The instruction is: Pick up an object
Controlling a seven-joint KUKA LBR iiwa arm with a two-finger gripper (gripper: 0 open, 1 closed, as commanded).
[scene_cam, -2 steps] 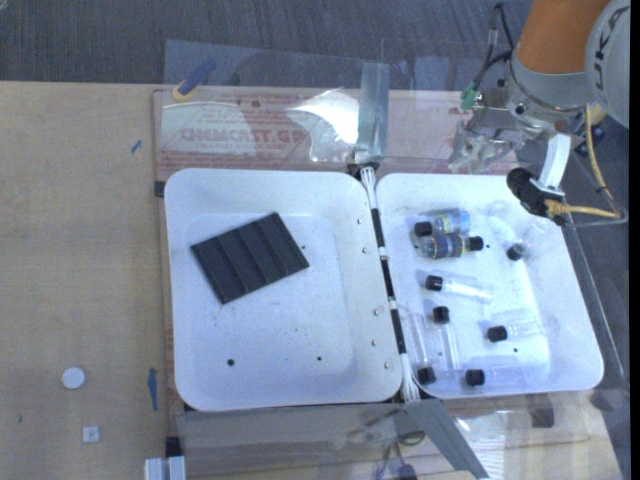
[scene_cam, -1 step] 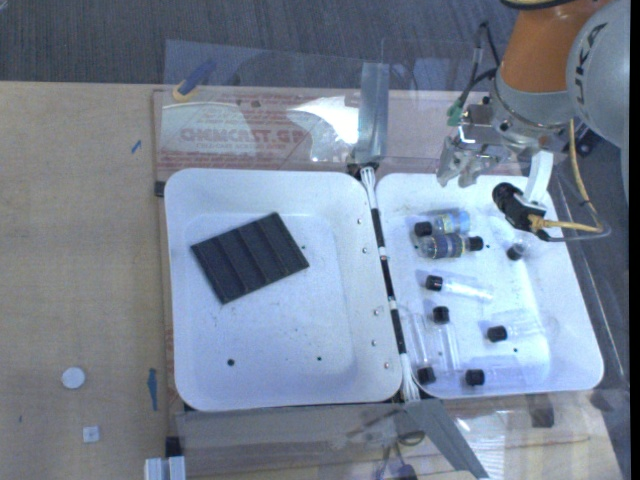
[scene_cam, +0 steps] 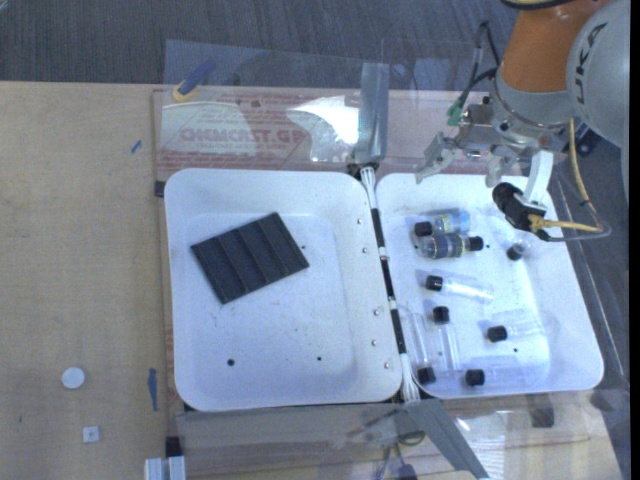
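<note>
We see two shallow white bins set side by side on the bench. The left bin holds a single dark ribbed slab, lying flat and turned at an angle in the bin's upper half, well apart from the walls.

The right bin holds a scatter of small clear vials with black caps. Two vials lie touching each other near the bin's upper middle; one shows a blue-tinted body, the other a dark body. Below them we find a long clear vial lying across the centre. A further vial lies toward the right, and another rests along the near wall. Two more clear vials lie just beside the wall shared by the bins. A loose black cap sits near the right side, upper area. Any of these vials may serve as the object to pick; all rest on the bin floor.

The arm enters from the right, its orange band high in the view. The gripper hangs over the far edge of the right bin, above and apart from the vials. We cannot tell how wide its pincer stands. A black cable fitting hangs beside the wrist.
</note>
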